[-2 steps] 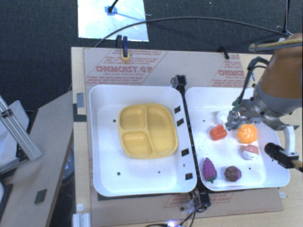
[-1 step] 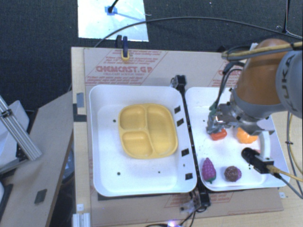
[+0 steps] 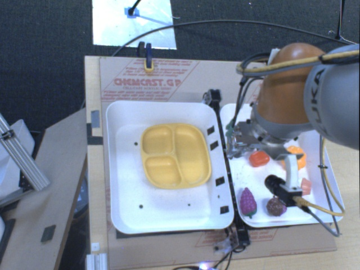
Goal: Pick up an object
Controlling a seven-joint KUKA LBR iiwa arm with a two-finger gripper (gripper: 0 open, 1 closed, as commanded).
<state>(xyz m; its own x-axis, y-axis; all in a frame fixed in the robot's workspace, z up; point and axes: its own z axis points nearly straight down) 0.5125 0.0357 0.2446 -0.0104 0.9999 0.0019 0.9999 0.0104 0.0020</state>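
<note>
Gripper (image 3: pixel 241 141) was lowered into right bin (image 3: pixel 320 215) near orange block (image 3: pixel 259 158); finger state could not be told; nothing was seen lifted.

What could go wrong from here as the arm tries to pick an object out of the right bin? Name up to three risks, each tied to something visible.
1. The small items are crowded: the purple piece and dark brown piece lie close together, so a grab may knock one aside.
2. The arm's wrist covers much of the right bin, hiding targets from the camera.
3. The yellow cable loops low over that bin and might snag.
</note>
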